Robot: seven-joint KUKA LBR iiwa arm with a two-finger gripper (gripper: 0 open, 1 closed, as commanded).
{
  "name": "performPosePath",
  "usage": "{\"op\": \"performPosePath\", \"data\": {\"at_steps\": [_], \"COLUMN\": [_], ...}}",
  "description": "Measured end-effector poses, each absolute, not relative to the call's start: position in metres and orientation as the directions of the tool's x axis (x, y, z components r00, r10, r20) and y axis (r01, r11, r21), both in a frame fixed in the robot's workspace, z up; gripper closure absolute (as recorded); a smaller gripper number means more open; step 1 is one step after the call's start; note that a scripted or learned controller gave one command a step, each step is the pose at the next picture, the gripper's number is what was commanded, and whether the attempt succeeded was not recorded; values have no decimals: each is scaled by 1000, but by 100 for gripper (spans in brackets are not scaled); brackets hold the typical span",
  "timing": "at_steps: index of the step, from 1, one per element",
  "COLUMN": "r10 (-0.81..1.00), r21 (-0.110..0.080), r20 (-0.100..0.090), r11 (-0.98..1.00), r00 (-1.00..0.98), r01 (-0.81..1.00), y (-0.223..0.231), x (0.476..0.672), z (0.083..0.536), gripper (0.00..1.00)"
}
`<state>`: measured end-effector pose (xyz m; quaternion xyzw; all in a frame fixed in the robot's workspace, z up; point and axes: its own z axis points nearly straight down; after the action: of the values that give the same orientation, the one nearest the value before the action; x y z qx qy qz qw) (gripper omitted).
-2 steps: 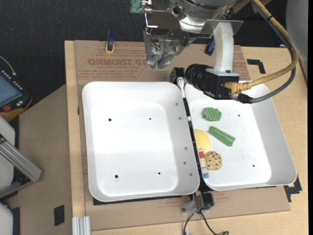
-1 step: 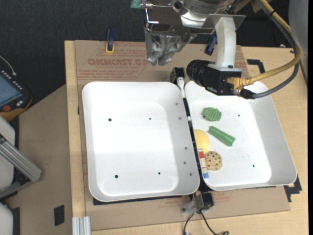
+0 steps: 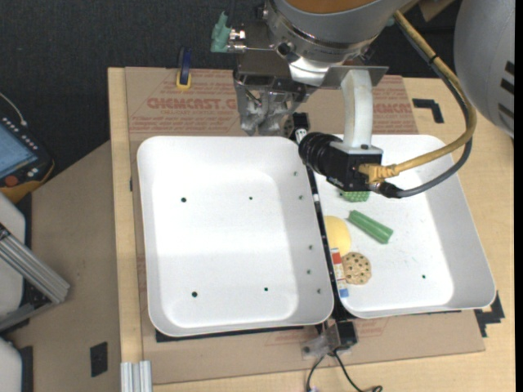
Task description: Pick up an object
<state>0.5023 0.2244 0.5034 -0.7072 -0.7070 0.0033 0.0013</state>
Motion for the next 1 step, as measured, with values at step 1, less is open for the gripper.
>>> {"op": "performPosePath", "data": {"at_steps": [1], "r10": [1000], "r21": [5], "r20": [2], "r11": [2], "r00": [-2], "r01": [1000], "y": [225], "x": [503], "z": [537], "gripper": [100]}}
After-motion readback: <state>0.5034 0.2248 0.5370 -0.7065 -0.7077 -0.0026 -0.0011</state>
